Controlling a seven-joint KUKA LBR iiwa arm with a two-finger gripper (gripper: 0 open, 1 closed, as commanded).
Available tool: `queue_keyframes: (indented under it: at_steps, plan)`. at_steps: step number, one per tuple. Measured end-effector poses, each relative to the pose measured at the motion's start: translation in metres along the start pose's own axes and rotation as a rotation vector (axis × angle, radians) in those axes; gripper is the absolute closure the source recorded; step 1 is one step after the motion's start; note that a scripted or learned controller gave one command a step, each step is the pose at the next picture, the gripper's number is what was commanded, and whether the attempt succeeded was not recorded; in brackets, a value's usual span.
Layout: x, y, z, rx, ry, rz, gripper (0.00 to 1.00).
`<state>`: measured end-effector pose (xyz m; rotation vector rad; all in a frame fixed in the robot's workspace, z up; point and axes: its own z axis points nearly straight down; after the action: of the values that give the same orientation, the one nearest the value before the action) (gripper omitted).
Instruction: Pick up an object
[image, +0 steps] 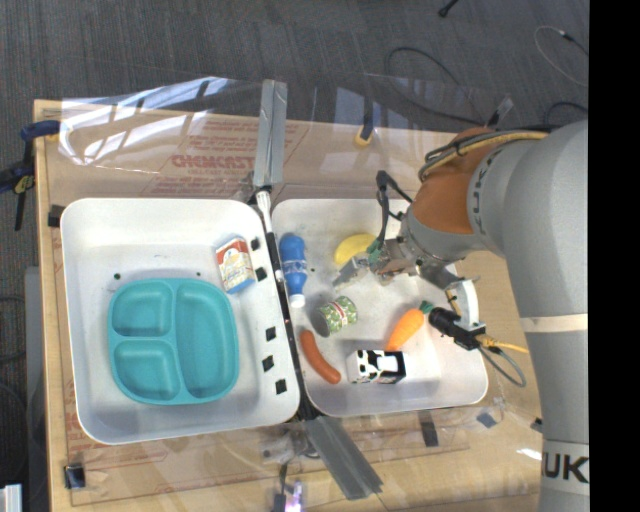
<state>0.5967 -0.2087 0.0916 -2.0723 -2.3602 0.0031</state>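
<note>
In the right bin (455, 385) lie a yellow banana-like toy (350, 246), a blue bottle (292, 266), a green can (338, 314), an orange carrot (405, 328), a red sausage (320, 357) and a black-and-white block (377, 367). My gripper (376, 262) reaches in from the right and hangs low over the back of this bin. It sits right beside the yellow toy's right end. The wrist hides whether anything is between its tips.
The left bin (90, 230) holds a teal divided plate (175, 340) and a small red-and-white carton (234, 265). A raised divider with black clips (272, 320) separates the bins. Cables (495, 350) trail over the right bin's right rim.
</note>
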Motion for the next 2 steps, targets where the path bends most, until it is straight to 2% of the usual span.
queue_keyframes:
  at_steps: [1, 2]
  plan:
    - [0.0, 0.0, 0.0, 0.0, 0.0, 0.0, 0.0]
    - [0.004, 0.056, 0.0, 0.02, 0.004, -0.102, 0.0]
